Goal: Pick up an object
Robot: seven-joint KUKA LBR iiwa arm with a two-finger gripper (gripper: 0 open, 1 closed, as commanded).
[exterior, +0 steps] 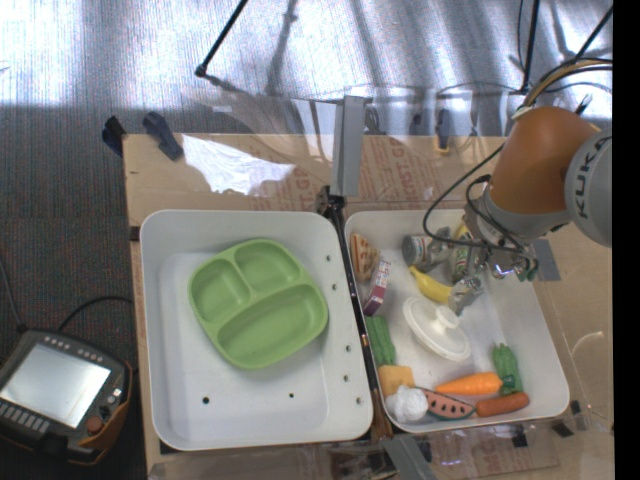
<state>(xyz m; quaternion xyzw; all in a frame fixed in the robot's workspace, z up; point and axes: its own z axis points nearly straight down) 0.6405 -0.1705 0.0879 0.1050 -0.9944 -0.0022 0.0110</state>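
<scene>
**Over the right bin, with the banana just beside my gripper**

Over the right-hand shallow white bin (517,313) my gripper (466,294) hangs low, pointing down near the middle of the bin's far half. From this camera I cannot tell how far it is open, and I see nothing held in it.

I judge the closest candidate to be the small yellow plastic banana (430,286). It lies just beside my gripper, toward the view's left and slightly farther from the camera. Its long axis runs on a slant, from upper left to lower right in the view, so its nearer end points almost at my tool. A round white plastic disc with a raised centre (437,330) sits just on the camera's side of the banana, close to touching it, and its rim comes near my gripper tip as well.

So the coming move turns on a short sideways shift toward the view's left, with the closing direction set across the banana's slant, not along it. The disc looks broad and flat to me, and probably the harder grip.

An orange plastic carrot (470,384) lies well apart from my gripper, along the bin's near edge.
</scene>
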